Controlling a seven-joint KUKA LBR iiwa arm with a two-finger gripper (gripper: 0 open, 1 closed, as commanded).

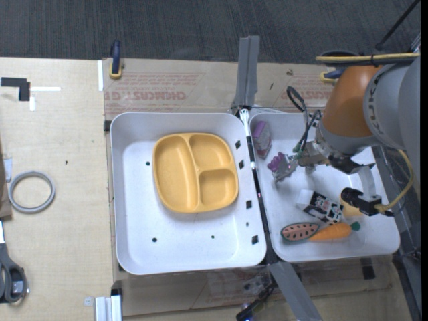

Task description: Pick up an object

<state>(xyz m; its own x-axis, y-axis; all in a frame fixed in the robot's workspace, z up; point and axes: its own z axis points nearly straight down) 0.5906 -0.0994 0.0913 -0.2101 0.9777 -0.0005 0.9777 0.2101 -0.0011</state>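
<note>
My gripper is low over the left part of the right bin, reaching in from the right. A small purple object sits right against its tip; whether it is gripped I cannot tell. A larger purple-grey object lies at the bin's far left corner. Toward the front lie a white and black patterned item, an orange carrot and a reddish seeded slice.
The left bin holds a yellow divided plate. A grey divider bar runs between the bins. On the bench at the left lie a grey ring and scissors.
</note>
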